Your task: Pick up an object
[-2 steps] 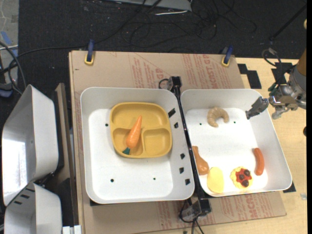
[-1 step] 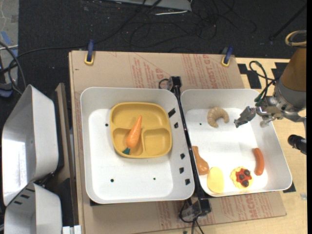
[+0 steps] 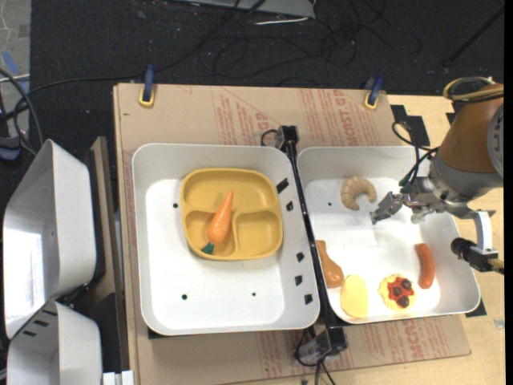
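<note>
**A:** Camera view has the grey arm with the orange band reaching into the right white bin (image 3: 457, 295), its claw (image 3: 390, 208) low over the bin floor. Which step is this?

**B:** An approach, I'd judge. Nothing sits between the fingers. They look spread a little, dark tips apart, empty.

**A:** And the nearest candidate?

**B:** The tan, curled plastic croissant (image 3: 358, 191), just beside the claw on the side away from the arm, slightly further up the bin. Not touching it, as far as I can tell.

**A:** So the next move?

**B:** Likely a short shift toward the croissant, fingers straddling its curved body, then a descent and a close. The curve could let it slip out.

**A:** Other options?

**B:** Well below the claw lie a red toy sausage (image 3: 426, 265), a pale yellow rounded piece (image 3: 354, 296) and an orange drumstick-shaped toy (image 3: 329, 268).

**A:** Any writing?

**B:** Red print on the cardboard sheet (image 3: 240, 111) covering the desk, reversed and faint; I can't read it reliably.
</note>
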Controlling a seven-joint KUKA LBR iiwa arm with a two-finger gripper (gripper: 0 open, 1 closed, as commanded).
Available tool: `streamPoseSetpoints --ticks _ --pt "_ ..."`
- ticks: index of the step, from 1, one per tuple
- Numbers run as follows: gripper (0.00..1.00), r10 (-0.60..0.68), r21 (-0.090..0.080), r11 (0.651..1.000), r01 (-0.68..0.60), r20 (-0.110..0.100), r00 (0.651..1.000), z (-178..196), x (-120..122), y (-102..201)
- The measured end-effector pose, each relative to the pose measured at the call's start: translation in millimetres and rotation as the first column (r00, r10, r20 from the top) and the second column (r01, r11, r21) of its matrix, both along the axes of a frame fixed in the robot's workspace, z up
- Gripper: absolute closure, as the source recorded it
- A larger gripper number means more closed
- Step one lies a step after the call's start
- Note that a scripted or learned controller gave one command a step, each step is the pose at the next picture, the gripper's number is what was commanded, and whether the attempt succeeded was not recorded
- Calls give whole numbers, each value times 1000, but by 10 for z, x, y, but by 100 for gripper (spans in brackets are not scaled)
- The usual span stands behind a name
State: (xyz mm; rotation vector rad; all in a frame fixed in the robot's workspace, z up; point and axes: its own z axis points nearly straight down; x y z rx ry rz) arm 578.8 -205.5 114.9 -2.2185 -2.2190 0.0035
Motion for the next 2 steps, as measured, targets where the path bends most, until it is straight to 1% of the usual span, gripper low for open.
streamPoseSetpoints --ticks 1,2 --pt "0 0 -1 1000 0 3 1000 -236 1 5" --pt "100 0 -2 1000 0 6 1000 -122 9 6"
